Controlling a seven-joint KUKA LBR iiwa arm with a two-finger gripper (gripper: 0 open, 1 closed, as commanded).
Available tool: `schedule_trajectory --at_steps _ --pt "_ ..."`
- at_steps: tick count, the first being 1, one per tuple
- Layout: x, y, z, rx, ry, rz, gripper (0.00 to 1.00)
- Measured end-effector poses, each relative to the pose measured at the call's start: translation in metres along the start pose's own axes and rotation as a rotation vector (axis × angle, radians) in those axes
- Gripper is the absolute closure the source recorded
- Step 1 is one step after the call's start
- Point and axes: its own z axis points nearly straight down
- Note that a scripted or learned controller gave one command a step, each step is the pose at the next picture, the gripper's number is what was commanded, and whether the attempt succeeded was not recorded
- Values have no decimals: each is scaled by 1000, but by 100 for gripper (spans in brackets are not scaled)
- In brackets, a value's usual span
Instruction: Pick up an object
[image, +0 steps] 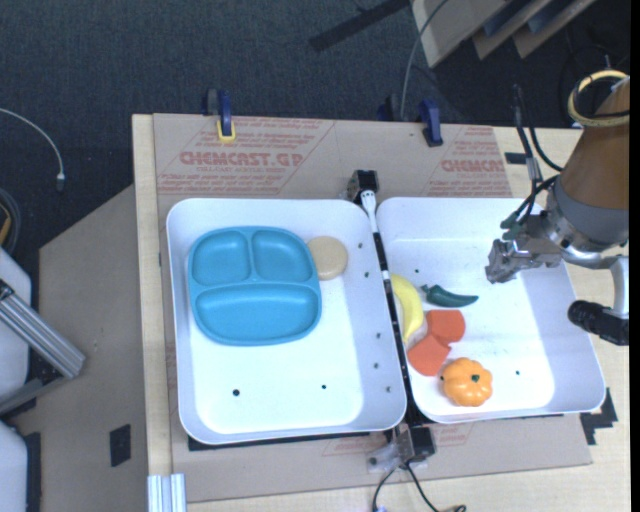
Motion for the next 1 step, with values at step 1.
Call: schedule_trajectory --at_steps 1 --pt "53 20 9 1 0 0 100"
